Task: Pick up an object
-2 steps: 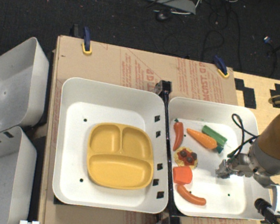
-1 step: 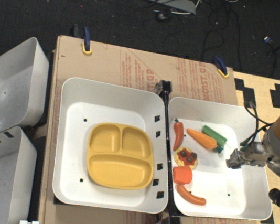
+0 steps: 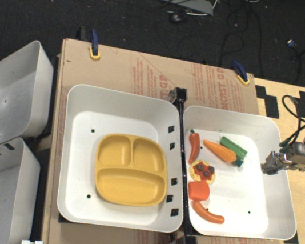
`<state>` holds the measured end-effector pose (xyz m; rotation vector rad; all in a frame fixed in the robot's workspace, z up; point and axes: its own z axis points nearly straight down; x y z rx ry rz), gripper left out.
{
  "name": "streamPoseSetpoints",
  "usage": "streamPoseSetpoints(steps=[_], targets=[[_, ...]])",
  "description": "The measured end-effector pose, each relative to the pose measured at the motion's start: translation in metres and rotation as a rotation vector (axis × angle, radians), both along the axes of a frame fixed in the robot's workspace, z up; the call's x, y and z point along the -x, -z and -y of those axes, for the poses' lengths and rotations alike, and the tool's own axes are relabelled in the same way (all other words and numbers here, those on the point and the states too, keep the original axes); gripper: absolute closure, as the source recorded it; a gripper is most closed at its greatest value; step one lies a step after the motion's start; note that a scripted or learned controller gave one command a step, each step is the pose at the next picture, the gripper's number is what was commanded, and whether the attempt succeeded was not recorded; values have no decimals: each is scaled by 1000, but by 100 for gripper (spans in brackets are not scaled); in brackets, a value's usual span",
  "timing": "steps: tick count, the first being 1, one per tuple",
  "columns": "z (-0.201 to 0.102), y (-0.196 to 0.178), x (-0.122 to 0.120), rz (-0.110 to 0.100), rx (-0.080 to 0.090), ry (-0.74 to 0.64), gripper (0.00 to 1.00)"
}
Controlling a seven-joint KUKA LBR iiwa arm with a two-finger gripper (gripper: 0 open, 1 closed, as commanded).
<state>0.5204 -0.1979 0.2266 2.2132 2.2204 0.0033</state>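
Observation:
The right bin (image 3: 251, 222) holds several toy foods. A red chili pepper (image 3: 194, 147) lies along its left wall, with an orange carrot (image 3: 220, 152) and a green block (image 3: 233, 146) beside it. A small pizza slice (image 3: 203, 170) sits above an orange-red block (image 3: 199, 190), and a red sausage (image 3: 207, 214) lies nearest the front. My gripper (image 3: 273, 165) hangs at the right rim of this bin, well to the right of the carrot, with nothing seen between its fingers.
The left bin (image 3: 85, 107) holds a yellow divided plate (image 3: 131, 170). A black divider (image 3: 179, 163) runs between the bins. Two spare white bins (image 3: 0, 133) stand at the far left. Cables (image 3: 296, 111) trail at the right behind the arm.

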Motion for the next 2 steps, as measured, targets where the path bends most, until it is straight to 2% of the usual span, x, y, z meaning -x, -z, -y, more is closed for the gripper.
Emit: streamPoseSetpoints(steps=[1,2], targets=[[2,-59,-10,1,0,-1,100],[-51,-42,-10,-7,-5,-4,100]])
